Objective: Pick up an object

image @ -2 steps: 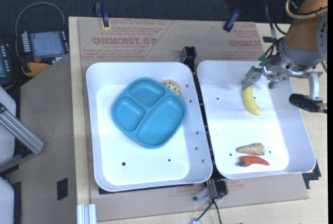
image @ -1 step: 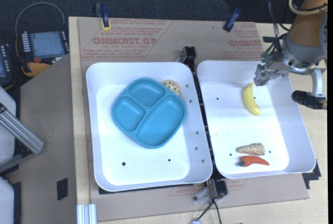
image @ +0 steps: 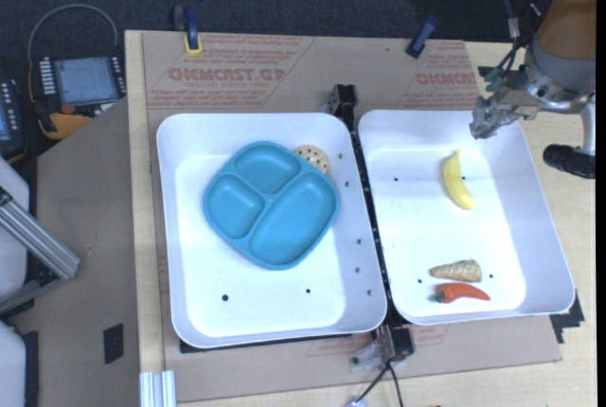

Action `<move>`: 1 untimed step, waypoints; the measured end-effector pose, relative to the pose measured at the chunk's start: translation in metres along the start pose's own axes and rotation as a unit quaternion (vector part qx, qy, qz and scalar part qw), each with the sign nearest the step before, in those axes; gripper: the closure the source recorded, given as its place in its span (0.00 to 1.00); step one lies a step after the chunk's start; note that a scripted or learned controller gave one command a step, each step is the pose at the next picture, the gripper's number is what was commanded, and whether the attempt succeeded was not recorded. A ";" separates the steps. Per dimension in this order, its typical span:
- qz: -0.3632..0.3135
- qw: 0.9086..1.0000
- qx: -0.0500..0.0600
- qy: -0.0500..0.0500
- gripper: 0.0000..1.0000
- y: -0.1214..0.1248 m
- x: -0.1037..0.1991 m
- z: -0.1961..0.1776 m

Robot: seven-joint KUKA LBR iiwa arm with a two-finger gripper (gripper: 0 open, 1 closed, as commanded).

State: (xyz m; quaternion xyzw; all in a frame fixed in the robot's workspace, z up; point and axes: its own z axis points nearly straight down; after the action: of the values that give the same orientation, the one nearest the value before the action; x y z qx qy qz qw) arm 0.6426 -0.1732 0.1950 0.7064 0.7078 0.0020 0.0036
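Observation:
In the right bin [image: 530, 206] a yellow banana [image: 457, 180] lies near the back. A tan piece of food [image: 456, 272] and a red pepper [image: 461, 293] lie close together near the front wall. My gripper [image: 489, 121] hangs over the right bin's back edge, up and to the right of the banana, with nothing seen in it. The left bin [image: 189, 282] holds a blue divided plate [image: 271, 203] with a round cookie [image: 311, 156] tucked against its back right rim.
The two bins sit side by side on a cardboard sheet [image: 284, 64] held by clamps at the back. The arm's orange band [image: 568, 22] and grey wrist rise at the far right. A screen device [image: 83, 79] lies off the bench at the left.

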 end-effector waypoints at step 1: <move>0.000 1.000 0.001 0.000 1.00 0.001 0.000 -0.024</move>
State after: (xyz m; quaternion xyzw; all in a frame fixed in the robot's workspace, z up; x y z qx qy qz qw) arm 0.6438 -0.1733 0.2191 0.7067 0.7075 0.0013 0.0029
